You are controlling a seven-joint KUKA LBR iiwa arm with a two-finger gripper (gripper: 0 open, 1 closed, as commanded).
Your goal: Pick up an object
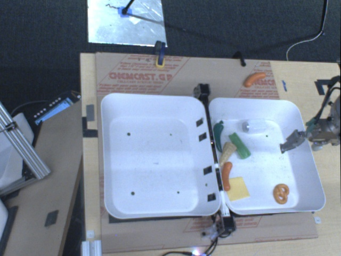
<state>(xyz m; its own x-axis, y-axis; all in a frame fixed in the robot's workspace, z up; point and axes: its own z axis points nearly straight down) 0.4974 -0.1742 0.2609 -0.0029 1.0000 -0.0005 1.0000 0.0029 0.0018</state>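
Observation:
The right bin (pixel 298 116) holds several small items. A green pepper (pixel 218 129), a green pickle-like piece (pixel 240 145) and a pale cone (pixel 228 152) lie near its left wall. Below them are an orange sausage (pixel 227 175) and a yellow cheese slice (pixel 237 188). A pretzel (pixel 281 193) sits at the front right, and a clear, see-through object (pixel 254 126) lies near the back. My gripper (pixel 292 141) hangs over the right edge of this bin, well right of the items, with nothing visibly in it.
The left bin (pixel 112 159) stands beside the right one, joined by black clips (pixel 205 137). Another orange sausage (pixel 254 79) lies outside on the cardboard behind the right bin. A clamp (pixel 160 52) sits at the back edge.

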